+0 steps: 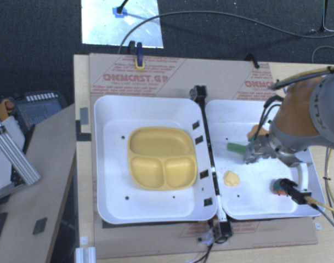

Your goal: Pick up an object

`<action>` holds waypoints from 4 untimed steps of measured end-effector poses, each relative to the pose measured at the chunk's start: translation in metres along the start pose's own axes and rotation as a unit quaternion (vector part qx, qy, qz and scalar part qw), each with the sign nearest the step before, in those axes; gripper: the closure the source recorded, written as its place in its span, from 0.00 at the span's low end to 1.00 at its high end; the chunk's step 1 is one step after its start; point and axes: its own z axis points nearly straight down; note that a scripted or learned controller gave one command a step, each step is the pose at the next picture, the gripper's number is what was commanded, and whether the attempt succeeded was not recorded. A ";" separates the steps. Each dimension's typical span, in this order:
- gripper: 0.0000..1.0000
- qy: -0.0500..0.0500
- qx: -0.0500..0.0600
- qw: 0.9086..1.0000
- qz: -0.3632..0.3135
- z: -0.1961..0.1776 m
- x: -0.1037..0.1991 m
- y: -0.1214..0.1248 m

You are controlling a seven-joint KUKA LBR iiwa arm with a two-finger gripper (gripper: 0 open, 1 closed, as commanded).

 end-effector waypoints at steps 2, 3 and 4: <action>1.00 0.000 -0.001 1.000 -0.001 -0.099 -0.004 0.003; 1.00 0.000 -0.001 1.000 -0.002 -0.123 -0.004 0.004; 1.00 0.000 0.000 1.000 -0.002 -0.116 0.041 0.011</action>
